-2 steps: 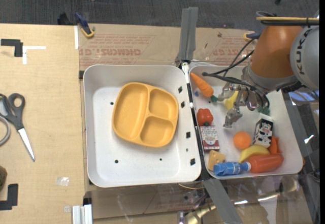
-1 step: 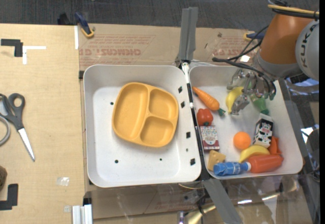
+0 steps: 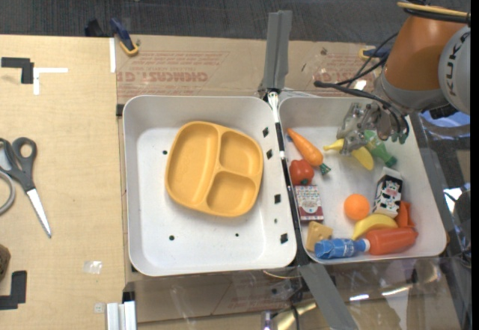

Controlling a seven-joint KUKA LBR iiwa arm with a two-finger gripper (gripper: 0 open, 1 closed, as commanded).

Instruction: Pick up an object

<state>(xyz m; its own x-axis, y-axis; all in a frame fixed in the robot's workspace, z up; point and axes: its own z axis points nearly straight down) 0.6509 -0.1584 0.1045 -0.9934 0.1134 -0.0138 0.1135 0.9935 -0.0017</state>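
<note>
Nearest in the right bin (image 3: pixel 432 194) lie a blue bottle (image 3: pixel 340 248) and red bottle (image 3: pixel 389 240). Farther back, the gripper (image 3: pixel 368 134) hangs over a small yellow toy (image 3: pixel 362 157): light, rigid, slick plastic, best pinched across its middle. Whether the gripper is apart or together, I cannot tell.

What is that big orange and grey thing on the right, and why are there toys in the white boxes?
That is a robot arm. One camera looks down on the bench from above. At the arm's end is its gripper, a hand with two fingers, hanging over the right bin. That bin holds toy food: a carrot, a tomato, an orange, a banana and a blue bottle. The left bin holds a yellow divided plate. Scissors lie outside. The arm should pick something up; whether it holds anything is unclear.
</note>
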